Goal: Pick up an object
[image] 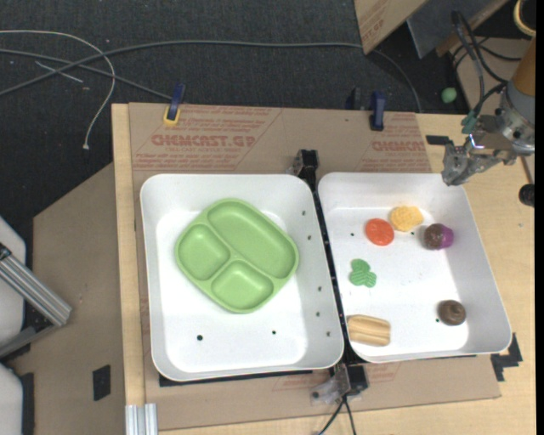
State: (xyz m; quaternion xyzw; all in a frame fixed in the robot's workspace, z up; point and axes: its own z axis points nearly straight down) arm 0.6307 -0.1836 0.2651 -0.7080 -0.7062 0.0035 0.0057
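Gripper (456, 172) over right bin's (480, 280) far corner, finger state can't tell; nearest obj: yellow piece (406, 217), down-left of it.

Dark carpet floor (212, 51) with loose white cables (93, 68); cardboard-covered bench (255, 136), blue clamps (176, 102) at its far edge, cardboard box (391, 21) beyond.

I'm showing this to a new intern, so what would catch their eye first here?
Probably the green divided plate lying alone in the left bin. Next, the small toy foods scattered in the right bin. The gripper hangs over that bin's far right corner.
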